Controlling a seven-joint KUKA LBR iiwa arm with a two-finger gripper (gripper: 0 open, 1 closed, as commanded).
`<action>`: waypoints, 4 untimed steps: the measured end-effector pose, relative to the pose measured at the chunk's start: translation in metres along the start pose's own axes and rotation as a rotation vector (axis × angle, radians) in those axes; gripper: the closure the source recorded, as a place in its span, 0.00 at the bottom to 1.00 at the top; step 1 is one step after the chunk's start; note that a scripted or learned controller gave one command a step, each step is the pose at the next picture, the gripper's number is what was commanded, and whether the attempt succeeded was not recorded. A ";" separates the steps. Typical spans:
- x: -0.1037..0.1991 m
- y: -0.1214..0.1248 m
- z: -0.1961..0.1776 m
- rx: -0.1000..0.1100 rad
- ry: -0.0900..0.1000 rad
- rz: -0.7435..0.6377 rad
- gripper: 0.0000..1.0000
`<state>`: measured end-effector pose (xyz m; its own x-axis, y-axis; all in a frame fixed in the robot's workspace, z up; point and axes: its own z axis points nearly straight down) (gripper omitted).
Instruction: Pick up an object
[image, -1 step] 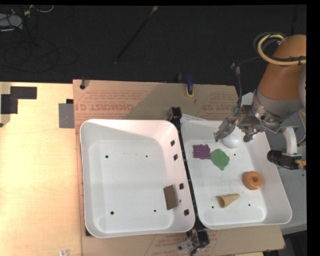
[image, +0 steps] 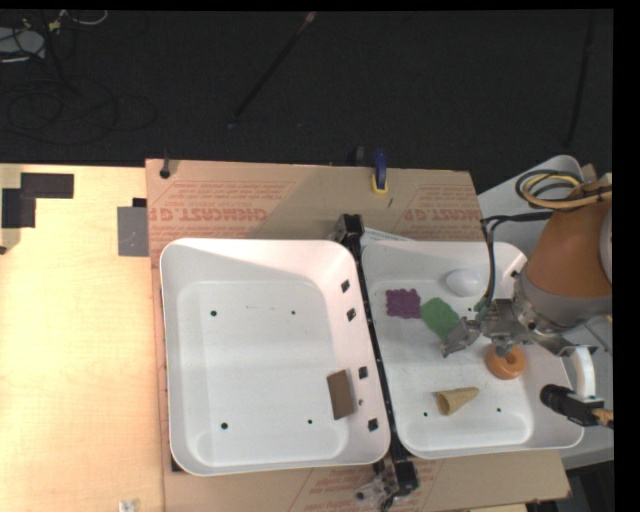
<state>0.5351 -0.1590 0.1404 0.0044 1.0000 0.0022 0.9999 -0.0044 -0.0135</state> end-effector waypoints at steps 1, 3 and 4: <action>-0.017 0.065 -0.029 -0.018 -0.004 -0.005 0.00; 0.010 0.052 0.043 -0.009 -0.001 0.001 1.00; 0.070 0.040 -0.135 -0.027 -0.002 -0.011 1.00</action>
<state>0.5770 -0.0899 0.2748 -0.0063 1.0000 0.0003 0.9999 0.0063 0.0140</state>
